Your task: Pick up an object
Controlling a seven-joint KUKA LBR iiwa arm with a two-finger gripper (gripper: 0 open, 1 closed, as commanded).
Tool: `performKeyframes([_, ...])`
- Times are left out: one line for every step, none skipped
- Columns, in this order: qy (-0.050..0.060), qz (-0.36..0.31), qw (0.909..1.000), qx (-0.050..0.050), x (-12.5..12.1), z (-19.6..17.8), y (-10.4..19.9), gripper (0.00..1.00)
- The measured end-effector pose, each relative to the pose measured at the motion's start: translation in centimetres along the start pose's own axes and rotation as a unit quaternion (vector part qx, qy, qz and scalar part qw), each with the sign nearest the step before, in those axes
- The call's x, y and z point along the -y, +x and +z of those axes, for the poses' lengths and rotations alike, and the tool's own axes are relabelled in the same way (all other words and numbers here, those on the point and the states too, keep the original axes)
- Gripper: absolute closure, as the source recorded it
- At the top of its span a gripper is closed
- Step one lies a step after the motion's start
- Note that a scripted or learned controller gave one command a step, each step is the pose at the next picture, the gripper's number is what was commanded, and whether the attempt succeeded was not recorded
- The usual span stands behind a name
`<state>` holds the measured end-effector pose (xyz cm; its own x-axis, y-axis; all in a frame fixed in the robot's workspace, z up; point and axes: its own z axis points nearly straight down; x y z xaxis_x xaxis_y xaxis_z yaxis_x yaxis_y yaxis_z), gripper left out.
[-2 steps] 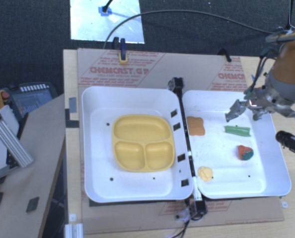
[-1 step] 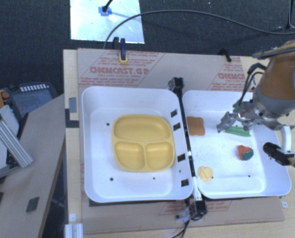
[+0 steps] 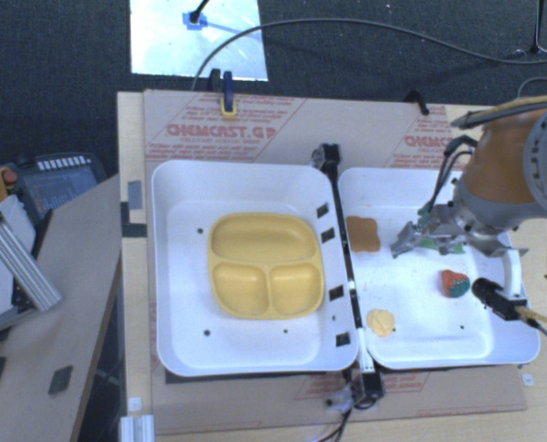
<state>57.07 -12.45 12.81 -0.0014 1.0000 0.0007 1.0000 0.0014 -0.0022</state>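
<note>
You are looking down at a slant on two shallow white bins set side by side on a bench. The left bin (image 3: 172, 247) holds a yellow divided tray (image 3: 264, 265) with three compartments, lying flat near its middle. The right bin (image 3: 504, 343) holds three small objects: a brown toast-like slice (image 3: 363, 234) near the divider, a pale yellow round piece (image 3: 380, 321) toward the front, and a red and green object (image 3: 454, 284) further right. The grey and orange arm (image 3: 513, 168) reaches in from the right. Its gripper (image 3: 412, 239) hangs low over the right bin, between the brown slice and the red object, with nothing visible between its fingers; you cannot tell whether they are spread or closed.
</note>
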Motion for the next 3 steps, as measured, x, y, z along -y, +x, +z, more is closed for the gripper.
performKeyframes([0.000,0.000,1.0000,0.000,0.0,4.6,0.1,0.00])
performKeyframes([-0.003,0.000,1.0000,0.001,-0.2,3.3,0.0,1.00])
performKeyframes([-0.004,-0.001,1.0000,0.001,0.5,-2.2,0.5,1.00])
